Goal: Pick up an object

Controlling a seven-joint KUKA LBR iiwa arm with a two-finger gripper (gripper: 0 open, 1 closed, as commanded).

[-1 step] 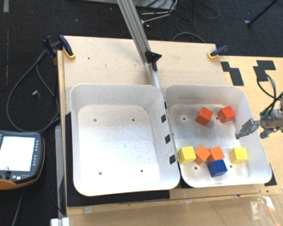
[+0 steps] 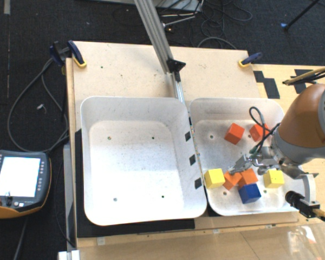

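Pendant (image 2: 19,184), orange-edged with a pale screen, lies on the dark floor at the far left of the frame, its cable looping upward. Bench (image 2: 130,69) of pale board fills the centre, with a yellow-tipped clamp (image 2: 76,56) at its upper left corner and another clamp (image 2: 250,59) at its upper right. Left bin (image 2: 92,145), white and shallow, sits at centre left. Metal rail (image 2: 154,28) slants down from the top of the frame toward the seam between the bins. Right bin (image 2: 206,112) adjoins the left bin and holds the blocks: yellow cube (image 2: 214,177) near its lower left; orange cube (image 2: 234,133) higher up, apart from the rest; a small orange block (image 2: 229,182) and a larger orange block (image 2: 248,176) close together just right of the yellow cube; blue cube (image 2: 249,193) directly below them, touching or nearly so; a further orange block (image 2: 258,132) toward the upper right, partly behind a black cable; second yellow cube (image 2: 274,178) at lower right. Gripper (image 2: 245,166) reaches in from the right, low over the clustered orange blocks; its jaw opening cannot be told, nor whether it touches them. Arm (image 2: 309,126), grey with an orange band, occupies the right edge.
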